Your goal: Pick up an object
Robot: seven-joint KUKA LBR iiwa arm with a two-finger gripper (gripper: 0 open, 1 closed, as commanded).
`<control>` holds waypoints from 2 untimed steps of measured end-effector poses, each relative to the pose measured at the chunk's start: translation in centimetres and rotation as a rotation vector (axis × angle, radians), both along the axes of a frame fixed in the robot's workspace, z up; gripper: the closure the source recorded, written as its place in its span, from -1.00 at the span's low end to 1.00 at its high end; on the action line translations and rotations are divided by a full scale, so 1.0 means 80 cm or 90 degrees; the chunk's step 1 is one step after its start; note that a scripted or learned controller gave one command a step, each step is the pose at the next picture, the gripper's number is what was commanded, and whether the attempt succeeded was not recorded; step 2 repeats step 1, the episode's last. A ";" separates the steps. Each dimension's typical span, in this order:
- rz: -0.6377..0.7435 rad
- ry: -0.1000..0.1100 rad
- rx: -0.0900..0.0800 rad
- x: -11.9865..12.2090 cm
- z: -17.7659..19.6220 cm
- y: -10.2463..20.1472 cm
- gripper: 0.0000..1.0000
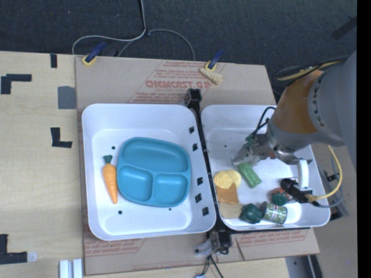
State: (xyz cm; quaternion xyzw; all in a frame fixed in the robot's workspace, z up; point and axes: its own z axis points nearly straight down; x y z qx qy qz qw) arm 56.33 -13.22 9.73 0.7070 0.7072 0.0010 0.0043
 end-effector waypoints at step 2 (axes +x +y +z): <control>0.006 -0.004 0.004 0.021 0.171 0.086 1.00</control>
